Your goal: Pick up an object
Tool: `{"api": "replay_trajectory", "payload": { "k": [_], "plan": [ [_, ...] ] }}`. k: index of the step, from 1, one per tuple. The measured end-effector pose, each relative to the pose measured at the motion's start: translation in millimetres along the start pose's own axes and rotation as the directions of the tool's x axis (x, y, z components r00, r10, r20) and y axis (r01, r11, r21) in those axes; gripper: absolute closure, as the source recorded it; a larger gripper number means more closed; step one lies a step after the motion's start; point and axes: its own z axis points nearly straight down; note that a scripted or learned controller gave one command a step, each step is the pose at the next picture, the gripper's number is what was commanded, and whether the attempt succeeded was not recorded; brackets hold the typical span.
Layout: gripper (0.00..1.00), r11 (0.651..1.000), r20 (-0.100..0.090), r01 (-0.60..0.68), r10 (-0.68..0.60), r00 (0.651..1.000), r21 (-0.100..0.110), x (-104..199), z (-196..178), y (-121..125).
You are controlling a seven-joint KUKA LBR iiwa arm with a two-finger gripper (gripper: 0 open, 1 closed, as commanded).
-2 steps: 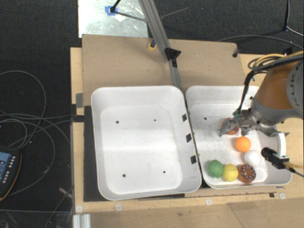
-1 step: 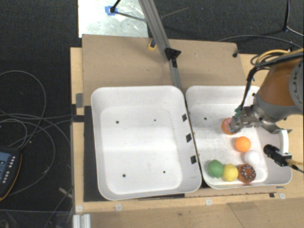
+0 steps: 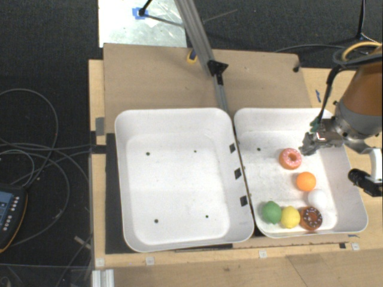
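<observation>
The right bin [image 3: 263,124] holds a pink frosted doughnut [image 3: 291,158], an orange ball [image 3: 306,181], a white egg-like object [image 3: 316,197], a green fruit [image 3: 271,211], a yellow fruit [image 3: 290,217] and a chocolate sprinkled doughnut [image 3: 310,218]. My gripper [image 3: 310,143] hangs over the right bin's far right part, just to the right of and above the pink doughnut. Nothing shows between its tips.
The left bin [image 3: 176,178] lies beside the right one, with black clips [image 3: 237,173] along the shared edge. A metal pole [image 3: 200,37] slants over the back of the bench. Cables trail on the floor at left.
</observation>
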Motion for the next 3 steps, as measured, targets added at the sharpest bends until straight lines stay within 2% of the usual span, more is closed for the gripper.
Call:
{"api": "replay_trajectory", "payload": {
  "k": [1, 3],
  "plan": [
    [1.00, 1.000, 0.000, 0.002, -0.002, 1.000, 0.001, -1, -54, 2],
    [1.00, 1.000, -0.005, 0.009, -0.009, 1.000, 0.007, 118, -46, 11]
  ]
}}
